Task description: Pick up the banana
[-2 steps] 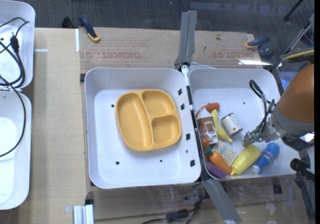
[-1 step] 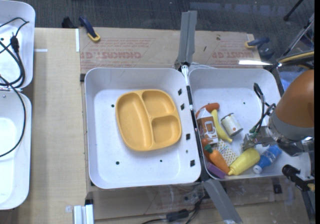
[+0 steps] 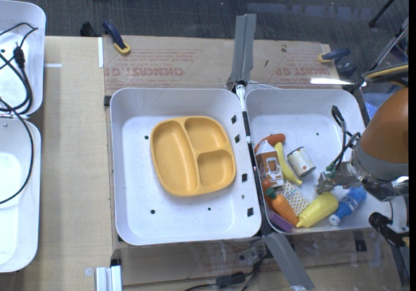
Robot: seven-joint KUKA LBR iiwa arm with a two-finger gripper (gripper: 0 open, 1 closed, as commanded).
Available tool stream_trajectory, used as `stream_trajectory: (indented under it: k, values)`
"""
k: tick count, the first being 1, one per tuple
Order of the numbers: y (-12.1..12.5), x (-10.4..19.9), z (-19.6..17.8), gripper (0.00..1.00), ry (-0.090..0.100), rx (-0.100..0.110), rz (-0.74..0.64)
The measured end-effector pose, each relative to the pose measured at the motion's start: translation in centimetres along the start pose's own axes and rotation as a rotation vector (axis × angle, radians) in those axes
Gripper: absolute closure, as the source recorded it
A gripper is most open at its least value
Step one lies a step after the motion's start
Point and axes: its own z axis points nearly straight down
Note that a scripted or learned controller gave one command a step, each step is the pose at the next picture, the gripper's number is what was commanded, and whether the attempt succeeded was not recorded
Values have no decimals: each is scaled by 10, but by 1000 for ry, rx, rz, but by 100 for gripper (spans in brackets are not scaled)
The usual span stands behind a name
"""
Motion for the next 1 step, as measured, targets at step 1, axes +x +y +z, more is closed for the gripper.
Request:
stream_trajectory:
  k: [1]
  values:
    - [7, 86, -91, 100, -3, -1, 276]
